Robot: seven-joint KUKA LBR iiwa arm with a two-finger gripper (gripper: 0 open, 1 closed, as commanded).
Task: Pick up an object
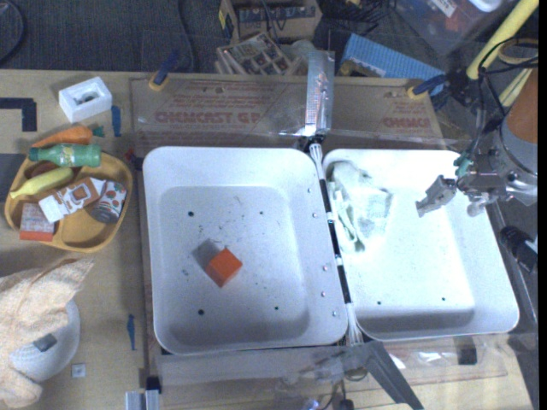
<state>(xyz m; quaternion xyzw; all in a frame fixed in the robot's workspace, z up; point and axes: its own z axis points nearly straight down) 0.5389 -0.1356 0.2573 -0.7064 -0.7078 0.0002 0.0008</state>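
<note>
The gripper (446, 193) hangs above the right bin (444, 314), near its far right edge, probably poised to come down on something. Whether it is released or clenched I cannot tell, and nothing is visibly held. Just to its left, in the same bin's far left corner, lies a crumpled pale cloth (359, 207), the closest candidate. The left bin (171, 178) holds an orange block (225, 266) near its middle, well apart from the gripper.

Wooden bench (77, 331), dark carpeted floor (85, 15)
</note>
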